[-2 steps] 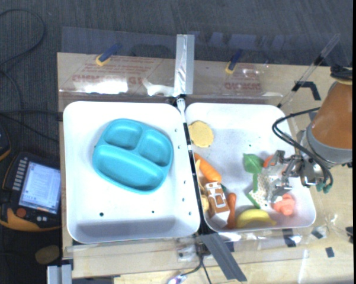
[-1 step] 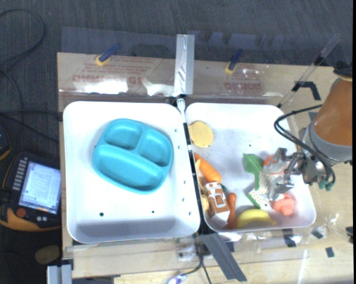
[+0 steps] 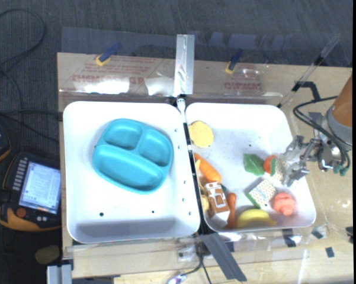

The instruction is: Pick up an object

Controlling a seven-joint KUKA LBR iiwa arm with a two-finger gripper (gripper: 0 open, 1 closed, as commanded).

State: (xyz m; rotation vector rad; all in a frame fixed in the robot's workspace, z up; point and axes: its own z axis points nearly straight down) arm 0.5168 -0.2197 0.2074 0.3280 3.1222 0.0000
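The right bin [image 3: 237, 114] holds several toy foods. A yellow round piece [image 3: 201, 134] lies at its back left and a green piece [image 3: 254, 163] in the middle. An orange carrot [image 3: 209, 170] and a small brown and white toy [image 3: 214, 195] rest along the left wall. At the front are a yellow banana [image 3: 252, 218], a patterned box [image 3: 263, 191] and a pink-red ball [image 3: 284, 202]. My gripper [image 3: 291, 160] hangs low over the bin's right side, just right of the green piece and above the ball. It is open, with nothing between its fingers.
The left bin [image 3: 77, 212] carries a blue divided plate [image 3: 132, 154]. A metal divider post [image 3: 184, 64] stands behind the seam between the bins. Cables and a handheld pendant [image 3: 32, 188] lie off the bench at left.
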